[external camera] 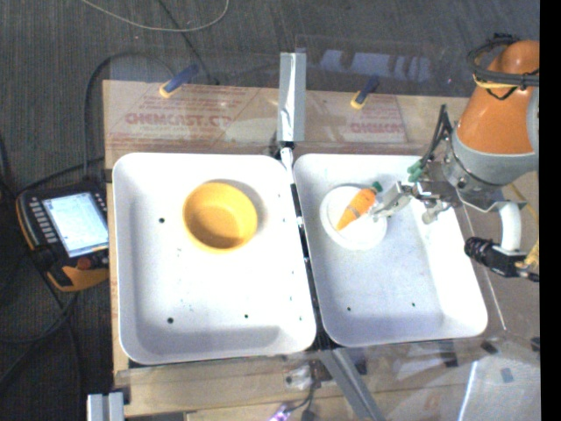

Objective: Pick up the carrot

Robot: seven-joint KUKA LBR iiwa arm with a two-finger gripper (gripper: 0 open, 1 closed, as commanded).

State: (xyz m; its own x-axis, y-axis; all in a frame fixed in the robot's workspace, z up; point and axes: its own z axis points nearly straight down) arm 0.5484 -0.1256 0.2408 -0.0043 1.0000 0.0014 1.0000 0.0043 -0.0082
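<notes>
Two shallow white plastic bins side by side on a pale wooden bench. In the left bin (140, 305), a round yellow bowl (221, 215), upright, toward the far half and well apart from the walls. In the right bin (412, 305), a small round white plate (352, 233) near the far left corner. On that plate, a small orange carrot with a green top (357, 207), lying tilted, pointed end toward the near left, green end toward the far right, up against the fingers.

From the right, the grey arm with the broad orange band (500, 121) above the wrist, reaching in over the right bin's far right part. Below it, the two-finger metal gripper (392, 198), set low at the plate's right edge, one pale finger (394, 202) stretched toward the carrot's green end and seemingly touching it. Fingers parted by the look of it, and no carrot visibly pinched between them (too blurred for more than that).

Between the bins at the far side, an upright grey metal post (292, 96). On the dark floor at the left, a black handheld control pad with a lit screen (68, 228), ringed by dark cables.
</notes>
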